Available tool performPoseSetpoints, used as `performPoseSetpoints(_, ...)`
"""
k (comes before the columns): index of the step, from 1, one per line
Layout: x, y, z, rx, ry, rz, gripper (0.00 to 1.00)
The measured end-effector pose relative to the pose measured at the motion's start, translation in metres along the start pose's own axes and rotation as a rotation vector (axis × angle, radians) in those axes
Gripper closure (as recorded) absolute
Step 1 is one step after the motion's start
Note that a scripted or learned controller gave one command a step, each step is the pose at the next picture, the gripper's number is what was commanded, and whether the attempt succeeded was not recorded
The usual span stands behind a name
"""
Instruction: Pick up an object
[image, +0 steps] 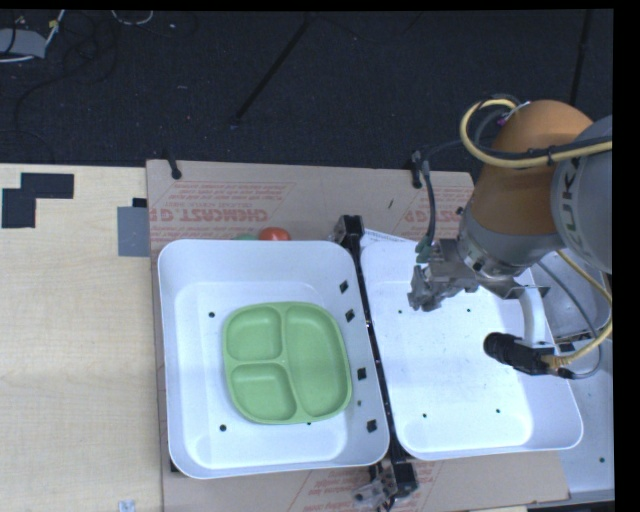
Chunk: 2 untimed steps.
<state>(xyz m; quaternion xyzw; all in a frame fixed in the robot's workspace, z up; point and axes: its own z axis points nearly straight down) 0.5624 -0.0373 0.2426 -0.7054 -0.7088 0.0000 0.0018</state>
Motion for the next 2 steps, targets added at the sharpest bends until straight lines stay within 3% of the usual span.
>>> performPoseSetpoints(2, 0.110, 0.000, 0.002, 0.001, -0.002, 0.001, 1.00)
